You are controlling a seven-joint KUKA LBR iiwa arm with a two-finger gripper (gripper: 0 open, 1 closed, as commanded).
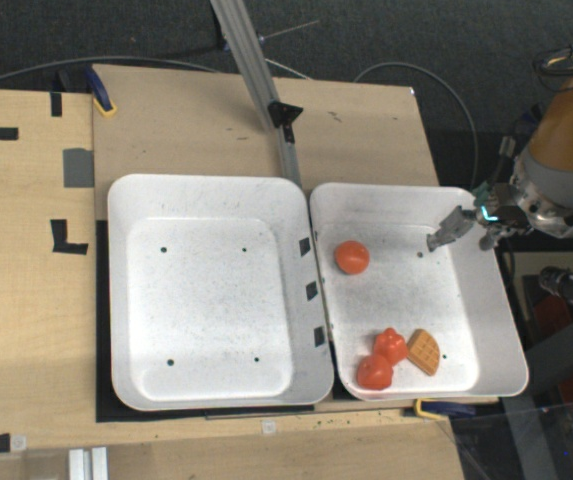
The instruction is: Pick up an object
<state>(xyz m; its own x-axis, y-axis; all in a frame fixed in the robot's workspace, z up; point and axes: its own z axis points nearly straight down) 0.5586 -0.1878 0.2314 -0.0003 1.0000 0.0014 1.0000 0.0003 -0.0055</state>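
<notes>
At right of frame, the grey arm with its orange band (556,138) reaches over the right-hand shallow white bin (466,298). Its two-finger gripper (456,228) sits near the bin's upper right part; whether it is wide or narrow cannot be told at this size. No object visible at its tip.

Round red-orange ball (352,257) lies upper left in the same bin, well apart from the gripper. Red lumpy pepper-like toy (389,344), round red tomato-like piece (373,373) just below it, touching. Tan waffle-textured biscuit piece (424,352) just beside them, lower middle.

Left-hand white bin (206,288) adjoins, centre frame. Grey metal pole (251,53) slants in from the top.
</notes>
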